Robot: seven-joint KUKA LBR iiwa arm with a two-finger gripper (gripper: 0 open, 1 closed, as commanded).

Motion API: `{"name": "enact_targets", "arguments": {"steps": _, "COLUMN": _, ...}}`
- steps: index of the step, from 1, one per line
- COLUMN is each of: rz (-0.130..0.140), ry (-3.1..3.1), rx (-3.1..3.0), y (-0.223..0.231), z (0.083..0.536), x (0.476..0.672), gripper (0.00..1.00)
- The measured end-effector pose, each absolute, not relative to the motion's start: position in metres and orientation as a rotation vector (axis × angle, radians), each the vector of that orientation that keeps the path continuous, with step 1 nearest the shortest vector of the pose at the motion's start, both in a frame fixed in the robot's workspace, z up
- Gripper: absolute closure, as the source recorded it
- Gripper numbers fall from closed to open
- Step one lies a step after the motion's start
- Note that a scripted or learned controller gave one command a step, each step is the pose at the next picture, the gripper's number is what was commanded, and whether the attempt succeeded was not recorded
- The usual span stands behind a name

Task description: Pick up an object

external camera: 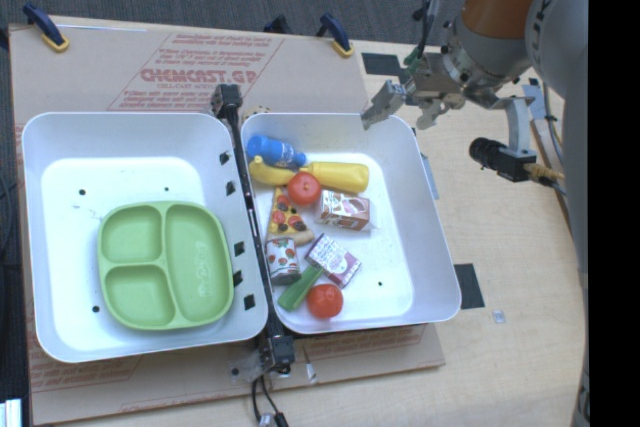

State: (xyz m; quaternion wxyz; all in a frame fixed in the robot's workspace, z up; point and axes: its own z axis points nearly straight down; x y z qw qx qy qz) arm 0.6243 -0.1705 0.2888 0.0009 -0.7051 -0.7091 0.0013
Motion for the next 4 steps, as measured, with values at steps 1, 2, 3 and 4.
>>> {"name": "enact_targets", "arguments": {"steps": 1, "rz": 0.007, "ry": -2.226, "rx": -2.208, "y": -0.109, "z": 0.188, "x": 0.555, "gripper": 0.00}}
{"name": "enact_targets", "arguments": {"steps": 2, "rz": -0.014, "ry": -2.243, "rx": -2.224, "y": -0.112, "z": 0.113, "x": 0.579, "gripper": 0.00}}
{"name": "enact_targets", "arguments": {"steps": 3, "rz": -0.010, "ry": -2.248, "rx": -2.227, "y": -0.114, "z": 0.124, "x": 0.580, "gripper": 1.00}}
{"name": "enact_targets", "arguments": {"steps": 4, "rz": -0.007, "ry": -2.252, "rx": -2.221, "y": -0.114, "z": 0.134, "x": 0.580, "gripper": 1.00}}
